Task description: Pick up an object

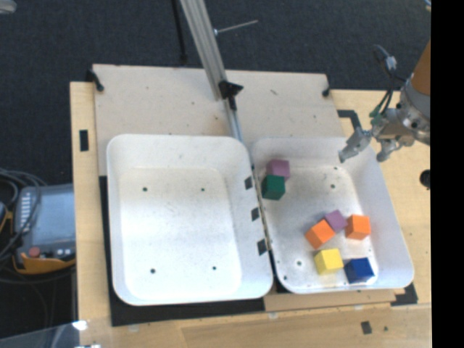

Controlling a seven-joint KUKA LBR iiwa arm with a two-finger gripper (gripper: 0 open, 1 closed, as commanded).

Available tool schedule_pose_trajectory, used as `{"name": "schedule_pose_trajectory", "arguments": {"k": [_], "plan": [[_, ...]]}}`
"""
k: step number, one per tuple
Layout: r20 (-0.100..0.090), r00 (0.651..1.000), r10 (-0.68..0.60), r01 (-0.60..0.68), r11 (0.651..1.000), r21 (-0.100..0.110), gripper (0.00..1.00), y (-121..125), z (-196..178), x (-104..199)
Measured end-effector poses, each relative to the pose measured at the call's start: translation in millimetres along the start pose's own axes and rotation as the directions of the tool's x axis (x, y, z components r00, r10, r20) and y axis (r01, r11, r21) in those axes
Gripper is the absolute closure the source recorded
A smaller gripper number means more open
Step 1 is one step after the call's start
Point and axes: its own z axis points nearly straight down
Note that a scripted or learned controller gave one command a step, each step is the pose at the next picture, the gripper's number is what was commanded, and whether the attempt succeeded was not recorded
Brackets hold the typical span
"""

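**White bins, coloured blocks on the right side**

White and shallow, the left bin lies on the wooden surface, and only small dark specks mark its floor. To the left of the surface a grey device with an orange edge sits beside some cables. A metal rail runs down at a slant from the top and ends at the place where the two bins meet.

Next comes the right bin, which touches the left one along its side. Near its upper left corner a pink block stands directly above a green block, and the two touch. Lower in this bin there is a loose group: an orange block, a purple block just beside it, a second orange block, a yellow block and a blue block close to the front wall.

At the far right the tool hangs over the upper right corner of the right bin, well apart from the blocks. Its two fingers stand apart, and nothing is between them.
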Motion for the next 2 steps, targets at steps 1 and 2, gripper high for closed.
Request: {"name": "schedule_pose_trajectory", "arguments": {"k": [1,2], "plan": [[0.001,1.000,-0.001,0.001,1.000,0.001,0.00,0,0,0],[0.000,1.000,0.004,-0.004,1.000,0.004,0.00,-7,50,-9]]}}
